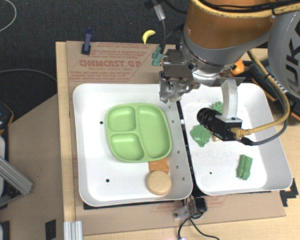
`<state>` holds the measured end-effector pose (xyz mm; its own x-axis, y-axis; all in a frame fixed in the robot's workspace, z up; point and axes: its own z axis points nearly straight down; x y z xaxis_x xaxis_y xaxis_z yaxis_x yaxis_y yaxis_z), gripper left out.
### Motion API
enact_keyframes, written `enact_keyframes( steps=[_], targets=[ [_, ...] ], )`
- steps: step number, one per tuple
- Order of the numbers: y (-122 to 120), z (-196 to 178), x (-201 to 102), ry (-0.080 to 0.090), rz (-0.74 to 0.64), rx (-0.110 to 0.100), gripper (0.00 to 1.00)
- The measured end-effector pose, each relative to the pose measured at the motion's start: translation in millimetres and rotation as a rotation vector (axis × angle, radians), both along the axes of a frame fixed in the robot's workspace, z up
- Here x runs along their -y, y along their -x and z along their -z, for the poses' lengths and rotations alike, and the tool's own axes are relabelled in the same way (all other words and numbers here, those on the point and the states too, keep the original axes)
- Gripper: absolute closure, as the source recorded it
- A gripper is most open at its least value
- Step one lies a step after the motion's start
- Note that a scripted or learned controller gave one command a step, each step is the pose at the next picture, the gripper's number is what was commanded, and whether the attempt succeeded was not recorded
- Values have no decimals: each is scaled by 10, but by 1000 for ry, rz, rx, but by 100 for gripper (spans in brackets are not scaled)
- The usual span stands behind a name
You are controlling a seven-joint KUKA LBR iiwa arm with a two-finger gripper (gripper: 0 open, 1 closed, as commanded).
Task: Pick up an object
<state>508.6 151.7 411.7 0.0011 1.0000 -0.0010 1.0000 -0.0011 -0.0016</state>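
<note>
Two bins sit side by side on the bench. The left bin (87,149) holds a divided plate (138,132) near its centre, with a round cookie (159,182) just nearside of the plate. The right bin (270,169) holds a leafy piece (200,135) at its left and a ridged piece (244,166) toward the near right, well apart.

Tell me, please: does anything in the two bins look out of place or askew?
Nothing looks spilled or broken. The green divided plate sits turned at an angle in the left bin, and an orange piece is partly tucked under its lower edge, beside a round tan cookie.
</note>
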Motion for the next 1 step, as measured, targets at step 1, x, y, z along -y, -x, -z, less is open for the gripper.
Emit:
enact_keyframes(
  steps=[1],
  targets=[
    [316,770,617,2,6,-9,100]
  ],
)
